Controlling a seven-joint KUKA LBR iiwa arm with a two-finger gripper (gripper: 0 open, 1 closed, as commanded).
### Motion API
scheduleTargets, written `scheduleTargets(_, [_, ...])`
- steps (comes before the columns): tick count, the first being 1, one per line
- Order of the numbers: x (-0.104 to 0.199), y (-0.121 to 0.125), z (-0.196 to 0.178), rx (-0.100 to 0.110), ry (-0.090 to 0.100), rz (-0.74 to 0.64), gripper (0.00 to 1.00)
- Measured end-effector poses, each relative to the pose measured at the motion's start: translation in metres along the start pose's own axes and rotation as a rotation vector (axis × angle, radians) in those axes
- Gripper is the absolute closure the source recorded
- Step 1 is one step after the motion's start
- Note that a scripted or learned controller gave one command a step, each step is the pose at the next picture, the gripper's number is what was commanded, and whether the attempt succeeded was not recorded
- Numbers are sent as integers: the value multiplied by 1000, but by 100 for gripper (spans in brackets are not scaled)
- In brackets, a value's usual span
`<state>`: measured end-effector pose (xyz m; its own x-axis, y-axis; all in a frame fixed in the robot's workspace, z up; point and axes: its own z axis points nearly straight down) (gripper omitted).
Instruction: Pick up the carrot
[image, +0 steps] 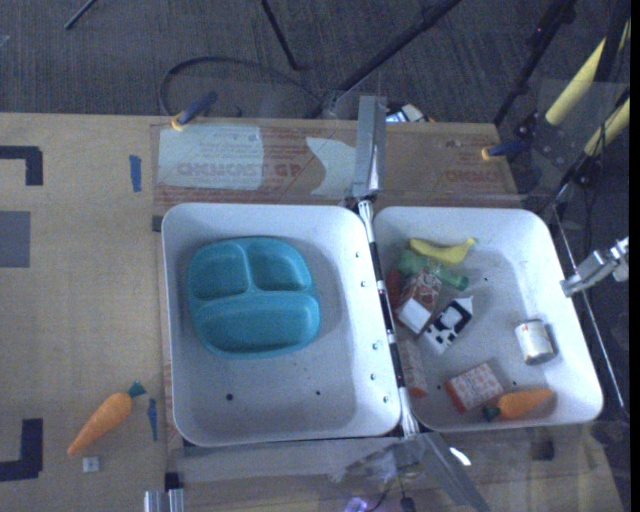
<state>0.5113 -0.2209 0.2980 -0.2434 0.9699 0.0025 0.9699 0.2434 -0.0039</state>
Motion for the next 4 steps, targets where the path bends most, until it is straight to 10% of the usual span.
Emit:
scheduleTargets(1, [-4,4,-16,-2,-3,338,0])
scheduleTargets(3, [5,-30,16,-1,0,-378,0])
scheduleTargets(4, [5,-30,151,-2,0,-582,0])
